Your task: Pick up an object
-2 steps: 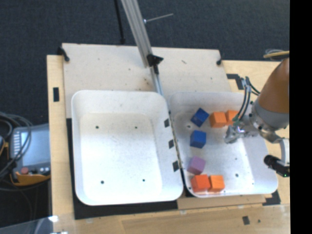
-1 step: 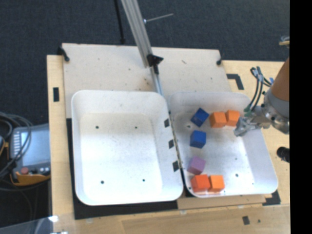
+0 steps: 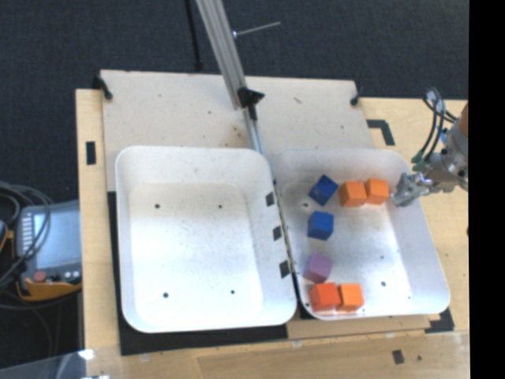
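Seven blocks lie in right bin [image 3: 418, 251]: two orange blocks [image 3: 364, 192] nearest gripper [image 3: 406, 189], which sits at the bin's right rim, nothing visibly pinched, finger state unclear. Left bin [image 3: 130, 212] adjoins.

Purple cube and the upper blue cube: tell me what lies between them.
In the camera view, a second blue cube sits between the purple cube and the upper blue cube.

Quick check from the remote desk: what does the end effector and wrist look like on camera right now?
The end effector is grey metal, small and blocky. Behind it sits a silver-grey wrist housing, with thin looping cables in dark and greenish tones running up from it, and a sliver of orange band.
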### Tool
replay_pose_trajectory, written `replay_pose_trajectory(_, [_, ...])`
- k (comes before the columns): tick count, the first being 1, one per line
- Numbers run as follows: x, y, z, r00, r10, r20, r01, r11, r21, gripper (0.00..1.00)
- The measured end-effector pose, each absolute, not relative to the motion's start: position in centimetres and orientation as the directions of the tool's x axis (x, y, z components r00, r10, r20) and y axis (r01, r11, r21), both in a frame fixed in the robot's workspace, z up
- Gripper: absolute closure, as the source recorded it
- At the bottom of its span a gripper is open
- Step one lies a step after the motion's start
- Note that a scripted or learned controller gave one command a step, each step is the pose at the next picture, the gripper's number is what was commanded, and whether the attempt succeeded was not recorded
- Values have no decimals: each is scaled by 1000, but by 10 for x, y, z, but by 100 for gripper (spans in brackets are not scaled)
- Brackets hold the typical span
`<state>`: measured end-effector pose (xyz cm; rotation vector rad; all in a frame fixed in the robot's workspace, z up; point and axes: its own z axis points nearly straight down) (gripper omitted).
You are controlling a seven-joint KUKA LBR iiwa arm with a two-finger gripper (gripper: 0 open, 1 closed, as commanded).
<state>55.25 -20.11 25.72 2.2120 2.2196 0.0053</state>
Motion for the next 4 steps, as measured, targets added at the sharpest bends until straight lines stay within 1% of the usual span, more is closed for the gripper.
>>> replay_pose_trajectory(1, [548, -152, 245, -4, 1000, 0, 1000, 4, 1, 100])
replay_pose_trajectory(3, [550, -57, 249, -8, 1000, 3, 1000, 8, 0, 100])
replay_pose_trajectory(4, [542, -17, 244, -6, 1000, 1, 1000, 6, -1, 100])
